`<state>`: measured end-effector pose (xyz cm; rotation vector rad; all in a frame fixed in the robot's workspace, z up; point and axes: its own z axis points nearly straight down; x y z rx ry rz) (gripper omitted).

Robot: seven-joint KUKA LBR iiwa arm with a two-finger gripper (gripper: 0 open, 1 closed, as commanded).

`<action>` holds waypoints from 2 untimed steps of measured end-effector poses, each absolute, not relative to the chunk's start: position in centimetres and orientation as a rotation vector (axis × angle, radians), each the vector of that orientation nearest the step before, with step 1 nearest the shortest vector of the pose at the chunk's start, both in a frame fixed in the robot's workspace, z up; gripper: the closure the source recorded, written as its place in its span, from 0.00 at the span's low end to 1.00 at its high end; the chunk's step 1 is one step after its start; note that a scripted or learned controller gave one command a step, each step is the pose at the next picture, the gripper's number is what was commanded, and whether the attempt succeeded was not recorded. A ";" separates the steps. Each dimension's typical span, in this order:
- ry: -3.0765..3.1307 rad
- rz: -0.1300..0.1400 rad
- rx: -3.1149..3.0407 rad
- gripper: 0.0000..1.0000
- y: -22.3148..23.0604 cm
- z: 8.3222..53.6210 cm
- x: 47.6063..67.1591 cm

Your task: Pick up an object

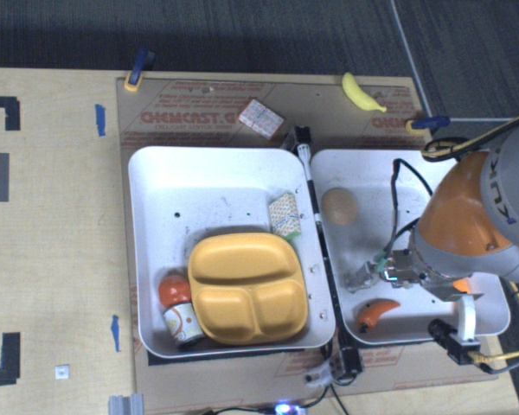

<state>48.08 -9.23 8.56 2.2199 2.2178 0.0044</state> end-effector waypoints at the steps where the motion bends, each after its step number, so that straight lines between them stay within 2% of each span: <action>1: 2.220 0.005 2.219 0.00 -9.3 8.6 48.1; 2: 2.222 0.005 2.219 0.00 -9.4 8.6 48.1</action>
